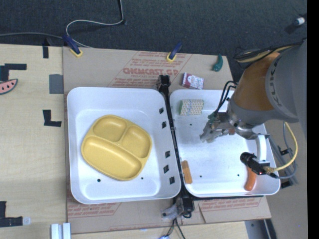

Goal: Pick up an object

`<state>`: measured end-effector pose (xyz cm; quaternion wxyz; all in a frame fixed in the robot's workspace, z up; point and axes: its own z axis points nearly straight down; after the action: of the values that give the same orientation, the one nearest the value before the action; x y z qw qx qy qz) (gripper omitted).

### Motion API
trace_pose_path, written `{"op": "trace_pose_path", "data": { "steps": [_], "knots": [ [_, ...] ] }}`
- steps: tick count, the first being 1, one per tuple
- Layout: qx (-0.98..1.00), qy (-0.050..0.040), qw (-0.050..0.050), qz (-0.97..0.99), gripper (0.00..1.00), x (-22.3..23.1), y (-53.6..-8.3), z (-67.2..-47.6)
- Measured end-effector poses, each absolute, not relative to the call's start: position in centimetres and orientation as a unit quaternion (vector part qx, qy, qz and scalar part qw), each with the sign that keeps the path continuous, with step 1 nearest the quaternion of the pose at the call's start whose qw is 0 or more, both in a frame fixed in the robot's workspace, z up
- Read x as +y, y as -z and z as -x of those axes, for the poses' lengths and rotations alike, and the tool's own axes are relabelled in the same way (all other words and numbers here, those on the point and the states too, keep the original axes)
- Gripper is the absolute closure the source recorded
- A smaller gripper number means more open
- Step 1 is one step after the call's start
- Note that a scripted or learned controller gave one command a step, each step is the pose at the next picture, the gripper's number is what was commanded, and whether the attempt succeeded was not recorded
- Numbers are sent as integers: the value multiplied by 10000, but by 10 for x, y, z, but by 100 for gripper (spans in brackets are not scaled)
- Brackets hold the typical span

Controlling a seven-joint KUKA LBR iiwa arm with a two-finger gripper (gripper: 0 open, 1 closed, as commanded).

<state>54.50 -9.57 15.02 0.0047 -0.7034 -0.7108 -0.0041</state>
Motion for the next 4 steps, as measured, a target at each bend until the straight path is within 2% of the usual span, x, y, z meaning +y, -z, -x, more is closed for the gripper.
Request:
{"op": "trace_pose_path", "data": {
  "steps": [2, 3, 4],
  "knots": [
    [-7120, 49, 62, 7022, 100, -93, -169, -546],
    [-7076, 7, -20, 7066, 100, -101, -86, -581],
    [-7081, 2, -13, 7062, 100, -101, -96, -581]
  ]
}}
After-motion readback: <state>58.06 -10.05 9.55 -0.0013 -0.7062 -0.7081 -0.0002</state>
